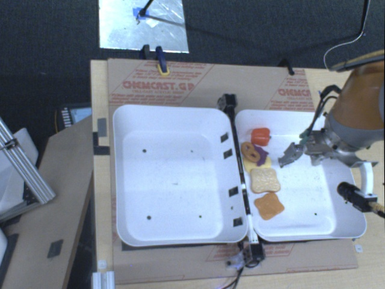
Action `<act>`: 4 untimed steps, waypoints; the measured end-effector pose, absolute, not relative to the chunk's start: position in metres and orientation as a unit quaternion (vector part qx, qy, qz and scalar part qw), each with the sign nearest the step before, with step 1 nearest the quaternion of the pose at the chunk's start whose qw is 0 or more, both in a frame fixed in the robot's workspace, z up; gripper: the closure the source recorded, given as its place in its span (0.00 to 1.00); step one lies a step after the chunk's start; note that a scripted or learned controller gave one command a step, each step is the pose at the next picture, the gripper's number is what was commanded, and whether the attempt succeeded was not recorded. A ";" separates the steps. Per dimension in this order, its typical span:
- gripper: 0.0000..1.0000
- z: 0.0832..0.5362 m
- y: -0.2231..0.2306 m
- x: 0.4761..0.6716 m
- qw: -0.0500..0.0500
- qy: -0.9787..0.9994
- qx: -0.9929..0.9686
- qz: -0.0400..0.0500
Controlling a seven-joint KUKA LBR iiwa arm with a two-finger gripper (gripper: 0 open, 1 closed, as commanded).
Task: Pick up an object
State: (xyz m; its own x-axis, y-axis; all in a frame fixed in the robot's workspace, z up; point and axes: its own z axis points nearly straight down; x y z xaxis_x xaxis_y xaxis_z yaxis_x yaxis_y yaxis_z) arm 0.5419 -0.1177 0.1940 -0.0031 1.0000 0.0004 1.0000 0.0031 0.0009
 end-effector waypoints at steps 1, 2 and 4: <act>0.00 0.214 -0.176 0.485 0.000 0.707 0.708 0.000; 1.00 0.224 -0.174 0.488 0.002 0.708 0.706 0.001; 1.00 0.437 -0.209 0.491 0.007 0.706 0.708 0.002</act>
State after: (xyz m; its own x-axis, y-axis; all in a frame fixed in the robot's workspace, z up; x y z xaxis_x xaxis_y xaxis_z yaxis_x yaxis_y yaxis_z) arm 0.4911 -0.2087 0.4370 0.0022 1.0000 -0.0069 0.9999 -0.0021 0.0123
